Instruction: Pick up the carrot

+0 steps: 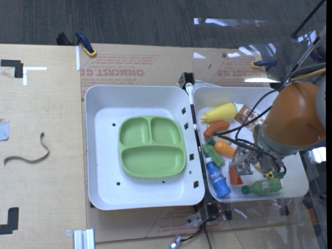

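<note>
In the right-hand shallow white plastic bin (298, 187), my end effector (248, 166) hangs low over the middle of the clutter, under the grey and orange bulk of my arm (293, 119), with black cables looping across it. Whether it is released or clenched I cannot tell from this slant; the metal parts blur together.

The small orange carrot (224, 148) lies on the bin floor just left of my end effector, close to it, though I cannot tell if they touch. Nothing shows it being grasped. Just beyond it, on the far side, lies a red-orange sausage-shaped toy (216, 129), and farther still a yellow mustard-style squeeze bottle (220, 112) on its side. Touching the carrot's left edge is a dark green leafy piece (211, 153). Nearer the camera, a blue plastic bottle with a white cap (218, 180) lies along the bin's left wall, and a green bottle with a yellow label (262, 187) lies at the near edge, to the right of a small red block (235, 178).

The left white bin (98, 154) holds a light green three-compartment plate (152, 146) at its centre. Both bins sit on cardboard over the pale wooden surface (36, 191).
</note>
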Controlling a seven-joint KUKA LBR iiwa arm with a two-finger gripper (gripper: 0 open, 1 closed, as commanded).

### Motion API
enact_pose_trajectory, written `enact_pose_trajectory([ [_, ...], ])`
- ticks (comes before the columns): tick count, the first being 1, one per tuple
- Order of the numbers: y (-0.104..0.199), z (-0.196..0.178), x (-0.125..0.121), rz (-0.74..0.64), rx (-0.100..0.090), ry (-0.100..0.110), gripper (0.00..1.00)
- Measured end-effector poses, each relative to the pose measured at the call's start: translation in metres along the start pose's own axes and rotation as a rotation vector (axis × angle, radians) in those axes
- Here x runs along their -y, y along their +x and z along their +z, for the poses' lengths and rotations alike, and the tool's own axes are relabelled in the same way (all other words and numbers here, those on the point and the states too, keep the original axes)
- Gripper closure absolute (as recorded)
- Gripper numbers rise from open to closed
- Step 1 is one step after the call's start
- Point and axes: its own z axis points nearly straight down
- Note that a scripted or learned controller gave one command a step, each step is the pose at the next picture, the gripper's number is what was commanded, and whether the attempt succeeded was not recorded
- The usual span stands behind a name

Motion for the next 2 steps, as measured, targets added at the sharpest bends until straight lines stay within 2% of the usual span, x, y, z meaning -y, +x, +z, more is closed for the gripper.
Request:
enact_pose_trajectory([
  [1, 0.000, 0.000, 0.000, 0.000, 0.000, 0.000, 0.00],
  [2, -0.019, 0.021, 0.006, 0.310, -0.017, 0.002, 0.00],
])
